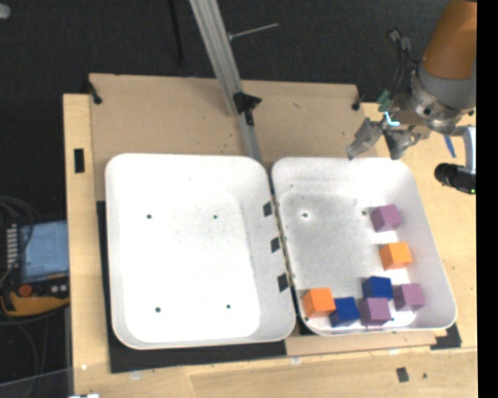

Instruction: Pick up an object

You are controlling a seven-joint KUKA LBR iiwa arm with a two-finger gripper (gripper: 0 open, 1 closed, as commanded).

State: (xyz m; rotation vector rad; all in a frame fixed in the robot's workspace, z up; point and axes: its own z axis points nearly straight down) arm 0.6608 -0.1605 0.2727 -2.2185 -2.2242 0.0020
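Pincer (380, 138) of the grey arm hovers spread and empty above the far rim of the right shallow white plastic bin (332, 230). Approach step is in hand: nearest target, a small purple cube (387, 217), sits below it among orange and blue cubes. Next move calls for descent over one cube.
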